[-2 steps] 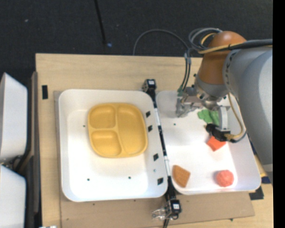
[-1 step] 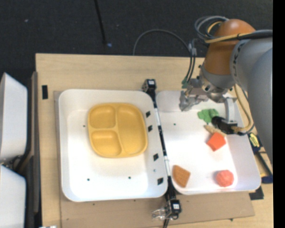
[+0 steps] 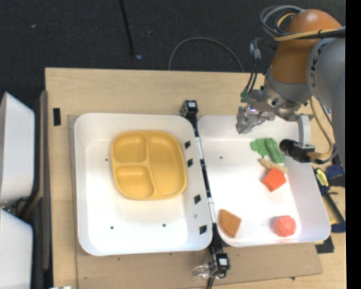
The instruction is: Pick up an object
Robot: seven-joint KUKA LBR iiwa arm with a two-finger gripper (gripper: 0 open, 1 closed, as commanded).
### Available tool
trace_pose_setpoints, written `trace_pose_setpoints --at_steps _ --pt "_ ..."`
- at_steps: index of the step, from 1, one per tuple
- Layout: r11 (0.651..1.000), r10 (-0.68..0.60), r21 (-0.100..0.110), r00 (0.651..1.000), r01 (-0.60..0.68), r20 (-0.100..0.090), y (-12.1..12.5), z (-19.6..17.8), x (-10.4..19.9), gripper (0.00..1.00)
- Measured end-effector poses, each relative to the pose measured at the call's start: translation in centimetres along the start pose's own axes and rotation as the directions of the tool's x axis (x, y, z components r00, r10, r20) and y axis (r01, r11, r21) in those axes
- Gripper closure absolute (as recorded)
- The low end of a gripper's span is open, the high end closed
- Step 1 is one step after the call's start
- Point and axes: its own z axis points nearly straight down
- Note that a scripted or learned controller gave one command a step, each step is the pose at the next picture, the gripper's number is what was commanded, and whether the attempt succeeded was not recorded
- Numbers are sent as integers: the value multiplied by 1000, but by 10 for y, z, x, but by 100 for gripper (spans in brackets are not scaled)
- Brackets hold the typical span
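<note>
In the camera view the claw [image 3: 251, 120] hangs over the far edge of the right bin [image 3: 240, 188], close to that bin's back wall. Whether it is open or closed I cannot tell; its tip is a small grey blur against the white, and nothing can be seen gripped in it.

The nearest candidate for a pick is the green object [image 3: 266, 147], just beside the claw, toward the viewer and a little to the right of it. Its long axis appears to slant from upper left to lower right. Touching its near end is a small tan piece [image 3: 267, 163]. Further on in the same direction lies the orange block [image 3: 275, 179]; the red ball [image 3: 284, 225] and the brown wedge [image 3: 230, 222] are well apart from the claw, at the near edge.

The green object's exact shape is hard to make out. The yellow divided plate [image 3: 149, 164] sits in the left bin [image 3: 96, 221], well to the claw's left.
</note>
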Motion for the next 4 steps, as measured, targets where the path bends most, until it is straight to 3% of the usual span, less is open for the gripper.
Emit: trace_pose_setpoints --at_steps 1,4 --pt "1000 -5 -1 1000 5 0 -5 -63 -1 100" --pt "1000 -14 7 1000 14 -2 -3 -34 154 100"
